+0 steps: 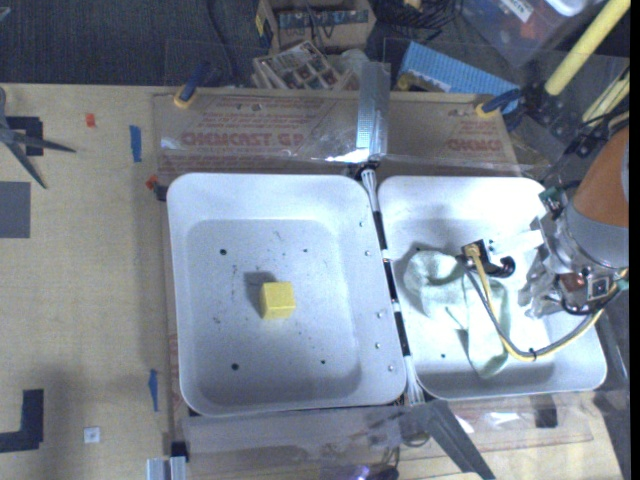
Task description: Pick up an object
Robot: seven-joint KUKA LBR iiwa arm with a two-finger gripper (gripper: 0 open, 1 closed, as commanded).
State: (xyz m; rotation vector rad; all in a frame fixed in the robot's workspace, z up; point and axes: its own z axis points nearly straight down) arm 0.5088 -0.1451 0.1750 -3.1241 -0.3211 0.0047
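Yellow block (278, 299) sits alone near the middle of L bin (190, 268); pale cloth (435, 280) lies crumpled in R bin (440, 193). Claw (542, 290) hangs over R bin's right side, near the cloth; whether it's open or closed can't be told.

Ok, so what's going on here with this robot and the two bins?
A robot arm reaches in from the right, its gripper over the right bin, near that bin's right side. A pale cloth lies crumpled in the same bin, left of the gripper. A yellow block sits in the left bin. I can't tell that anything has been picked up yet.
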